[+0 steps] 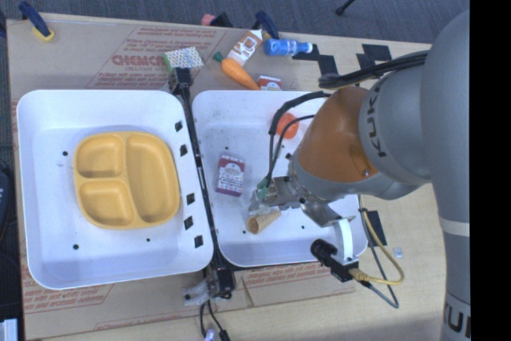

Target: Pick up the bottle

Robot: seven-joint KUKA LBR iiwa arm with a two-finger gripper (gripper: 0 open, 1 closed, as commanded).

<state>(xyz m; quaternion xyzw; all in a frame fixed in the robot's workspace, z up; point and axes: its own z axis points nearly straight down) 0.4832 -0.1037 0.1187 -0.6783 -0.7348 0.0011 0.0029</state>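
Note:
Two bottles lie on the cardboard behind the bins: a white one with an orange label [243, 46] and a small blue one [286, 48]. My gripper [267, 194] is low in the right bin [209, 117], mostly covered by the orange wrist band and grey arm. It hangs far from both bottles, just above a tan cone-shaped item [262, 220]. A small dark red box [230, 175] lies to its left. An orange-red object [289, 126] peeks out from behind the arm.
The left bin [32, 172] holds a yellow divided plate [126, 178]. Behind the bins lie a carrot [238, 73], a green patterned packet [184, 58] and a small red box [270, 81]. Black clips line the divider between the bins.

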